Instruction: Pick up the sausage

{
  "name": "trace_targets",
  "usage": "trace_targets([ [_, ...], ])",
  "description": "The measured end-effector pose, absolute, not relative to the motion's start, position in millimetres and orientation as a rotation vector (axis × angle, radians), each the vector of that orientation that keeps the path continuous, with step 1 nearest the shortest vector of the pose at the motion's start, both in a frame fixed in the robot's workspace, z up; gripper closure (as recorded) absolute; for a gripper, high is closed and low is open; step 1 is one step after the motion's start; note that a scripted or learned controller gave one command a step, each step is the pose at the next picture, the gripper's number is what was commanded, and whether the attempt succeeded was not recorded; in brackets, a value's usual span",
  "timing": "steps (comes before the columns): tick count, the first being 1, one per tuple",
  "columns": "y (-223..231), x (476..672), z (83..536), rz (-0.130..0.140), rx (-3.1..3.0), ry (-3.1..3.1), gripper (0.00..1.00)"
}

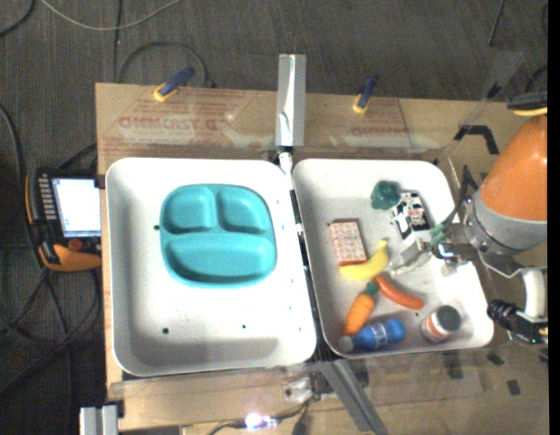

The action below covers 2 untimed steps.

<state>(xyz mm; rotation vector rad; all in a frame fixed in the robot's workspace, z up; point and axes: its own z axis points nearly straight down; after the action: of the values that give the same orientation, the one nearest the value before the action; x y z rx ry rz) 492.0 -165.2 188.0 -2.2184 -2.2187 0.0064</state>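
Camera view: sausage [400, 293] lies in the right bin [461, 329], lower middle, slanting down-right. It's crowded: banana [369, 263] just above-left, carrot [360, 311] touching or nearly touching its left end, blue bottle [380, 334] below, small can [442, 322] just to its right. The end effector [416, 250] sits above the sausage, near the banana's tip w/ a small black-and-white item [410, 212] beside it. Can't tell how far open it is or whether it has hold of anything; too blurred and tangled w/ cabling.

Risks, as a judgement: descent from here lands closer to the banana than the sausage, so wrong-item grab is likely. A closing grip could catch the carrot, or push the sausage against the can. Round, smooth shape may roll or slip out if gripped off-centre. Left bin [126, 333] w/ teal tray [217, 234] isn't involved.
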Motion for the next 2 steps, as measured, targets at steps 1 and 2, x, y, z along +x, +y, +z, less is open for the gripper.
trace_targets([
  [1,-169.4,535.6,140.7,0.007,-2.17,-2.265,0.0],
  [2,-186.7,505.2,90.0,-0.014,-2.15,-2.302,0.0],
])
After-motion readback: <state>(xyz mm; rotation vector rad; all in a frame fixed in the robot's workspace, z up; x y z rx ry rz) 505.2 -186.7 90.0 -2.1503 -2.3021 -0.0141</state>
